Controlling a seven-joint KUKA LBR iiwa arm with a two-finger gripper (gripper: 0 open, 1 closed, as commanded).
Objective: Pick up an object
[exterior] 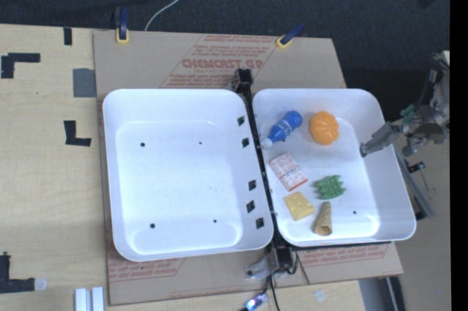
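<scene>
Judging from how things lie, I'd say the pick has hardly begun: my claw (373, 144) hangs over the right rim of the right-hand shallow white bin (387, 189), and I cannot tell its state. Nothing is lifted. The round orange ball (324, 126), small blue bottle (284, 126) and green leafy toy (330, 187) all lie inside that bin.

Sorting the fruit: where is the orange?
The orange sits in the right bin, near its back wall, just right of the blue bottle.
</scene>
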